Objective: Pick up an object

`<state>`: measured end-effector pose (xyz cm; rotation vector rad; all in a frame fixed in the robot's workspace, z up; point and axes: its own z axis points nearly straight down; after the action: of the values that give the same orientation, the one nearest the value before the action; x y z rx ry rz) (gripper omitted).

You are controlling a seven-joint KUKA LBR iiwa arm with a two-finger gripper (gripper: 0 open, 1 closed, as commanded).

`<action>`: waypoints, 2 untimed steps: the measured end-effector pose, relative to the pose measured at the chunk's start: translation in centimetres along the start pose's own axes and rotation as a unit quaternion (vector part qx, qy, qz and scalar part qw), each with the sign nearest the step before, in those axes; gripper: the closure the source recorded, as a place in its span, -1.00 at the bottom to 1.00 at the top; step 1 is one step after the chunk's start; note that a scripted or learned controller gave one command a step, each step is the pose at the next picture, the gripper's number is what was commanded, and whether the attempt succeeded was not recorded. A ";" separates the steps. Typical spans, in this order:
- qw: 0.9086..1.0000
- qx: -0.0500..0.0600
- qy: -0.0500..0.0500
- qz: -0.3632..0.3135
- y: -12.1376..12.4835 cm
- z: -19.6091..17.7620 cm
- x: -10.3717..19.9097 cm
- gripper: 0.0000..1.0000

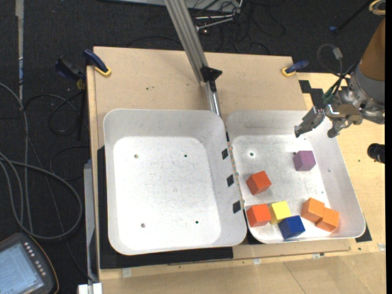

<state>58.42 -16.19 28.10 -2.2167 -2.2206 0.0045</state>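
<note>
The right bin (269,138) holds several small blocks. A purple cube (304,160) lies toward its far right. An orange cube (258,182) sits near the middle. Along the front edge are another orange cube (260,214), a yellow cube (281,211), a blue cube (292,226) and two orange blocks (321,214) touching each other. My gripper (320,125) hangs above the bin's far right corner, up and to the right of the purple cube. Its fingers are spread apart with nothing between them.
The left bin (162,182) lies beside the right one. A slanted metal pole (188,34) crosses the back of the bench and ends between the bins. Clamps (97,62) sit at the bench's far corners. Cables lie on the floor at the left.
</note>
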 end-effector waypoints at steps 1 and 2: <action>1.000 -0.002 -0.001 0.000 0.1 -0.3 0.0 -1.00; 1.000 0.000 -0.001 0.001 0.4 4.4 -0.7 -1.00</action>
<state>58.82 -16.88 23.68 -2.2209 -2.2182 0.0047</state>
